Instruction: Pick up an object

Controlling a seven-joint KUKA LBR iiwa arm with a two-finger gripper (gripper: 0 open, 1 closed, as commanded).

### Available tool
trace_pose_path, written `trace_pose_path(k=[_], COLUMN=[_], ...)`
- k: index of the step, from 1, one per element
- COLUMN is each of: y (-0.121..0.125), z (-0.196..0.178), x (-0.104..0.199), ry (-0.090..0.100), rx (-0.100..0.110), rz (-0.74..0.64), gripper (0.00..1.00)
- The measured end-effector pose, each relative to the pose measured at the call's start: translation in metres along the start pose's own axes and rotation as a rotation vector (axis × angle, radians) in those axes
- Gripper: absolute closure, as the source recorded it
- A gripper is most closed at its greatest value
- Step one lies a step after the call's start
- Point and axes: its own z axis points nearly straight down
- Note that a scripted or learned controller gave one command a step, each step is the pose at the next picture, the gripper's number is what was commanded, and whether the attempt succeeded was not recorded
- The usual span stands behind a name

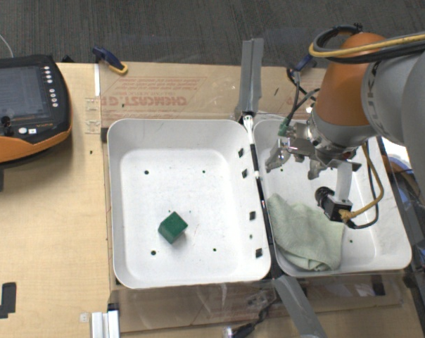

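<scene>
A small green cube point(173, 227) lies in the left bin point(128, 189), toward its front middle. A crumpled pale green cloth point(304, 234) fills the front left of the right bin point(388, 248). My gripper point(295, 165) hangs over the back half of the right bin, just behind the cloth and well to the right of the cube. Its fingers are spread apart, open, with nothing between them.
A grey divider point(255, 182) with black clips separates the two bins. A teach pendant point(22, 108) rests on the bench at far left. A blue and yellow clamp point(110, 60) sits at the cardboard's back edge. The grey and orange arm point(367, 83) covers the right bin's back right.
</scene>
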Motion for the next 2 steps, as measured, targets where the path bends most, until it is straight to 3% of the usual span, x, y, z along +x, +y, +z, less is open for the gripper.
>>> trace_pose_path(k=[1,2], y=[-0.009,-0.011], z=[0.001,0.0], x=[0.018,0.072], ry=[0.001,0.0], rx=[0.003,0.001], rz=[0.031,0.037], gripper=[0.0,0.0])
